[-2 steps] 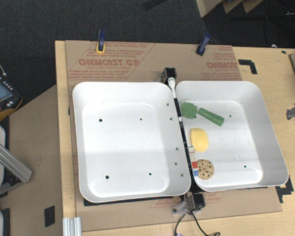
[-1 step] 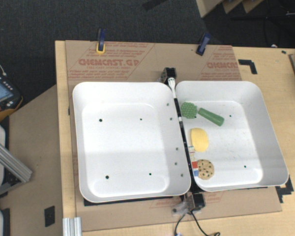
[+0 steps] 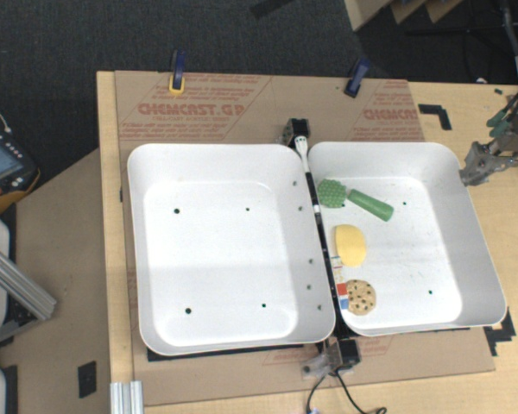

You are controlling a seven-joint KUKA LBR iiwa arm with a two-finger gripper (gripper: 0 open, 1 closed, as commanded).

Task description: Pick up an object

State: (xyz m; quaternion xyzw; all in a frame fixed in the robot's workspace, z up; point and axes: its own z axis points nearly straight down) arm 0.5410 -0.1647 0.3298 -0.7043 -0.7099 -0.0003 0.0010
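Observation:
The right bin (image 3: 440, 231) holds three objects along its left side. A green brush-like toy (image 3: 352, 198) with a round knobbly head lies near the top. Below it sits a yellow lemon-shaped piece (image 3: 351, 245). A round brown cookie (image 3: 360, 297) lies near the bin's front left corner, with a small red and blue piece (image 3: 343, 295) beside it. My gripper (image 3: 483, 160) shows as a grey shape at the far right, just outside the right bin's upper right corner and well away from all the objects.
The left bin (image 3: 216, 248) sits beside the right one, and their rims meet at a black divider (image 3: 315, 218). Both rest on a brown cardboard sheet (image 3: 242, 102) held by two blue clamps (image 3: 177, 72). Cables run past the front edge.

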